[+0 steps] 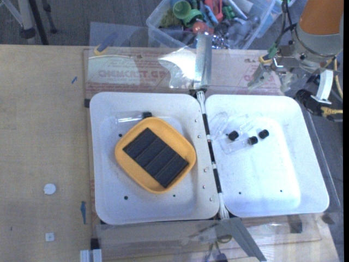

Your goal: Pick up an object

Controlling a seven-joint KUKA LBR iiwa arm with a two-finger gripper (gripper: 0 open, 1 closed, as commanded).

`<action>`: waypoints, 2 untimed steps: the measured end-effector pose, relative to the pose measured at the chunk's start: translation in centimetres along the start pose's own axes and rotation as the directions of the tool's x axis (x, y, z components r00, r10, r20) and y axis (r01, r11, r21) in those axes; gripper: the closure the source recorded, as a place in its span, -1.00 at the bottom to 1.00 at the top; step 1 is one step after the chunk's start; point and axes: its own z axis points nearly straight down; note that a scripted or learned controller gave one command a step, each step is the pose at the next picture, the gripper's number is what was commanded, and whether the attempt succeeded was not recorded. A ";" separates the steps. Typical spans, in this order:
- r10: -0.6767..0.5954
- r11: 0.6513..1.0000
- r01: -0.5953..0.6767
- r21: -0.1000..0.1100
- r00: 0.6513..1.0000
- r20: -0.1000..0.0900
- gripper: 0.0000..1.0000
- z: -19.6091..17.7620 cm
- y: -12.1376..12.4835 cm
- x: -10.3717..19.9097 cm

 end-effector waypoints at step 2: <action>-0.086 0.996 0.086 -0.002 0.996 0.000 -1.00 18.8 -4.2 0.0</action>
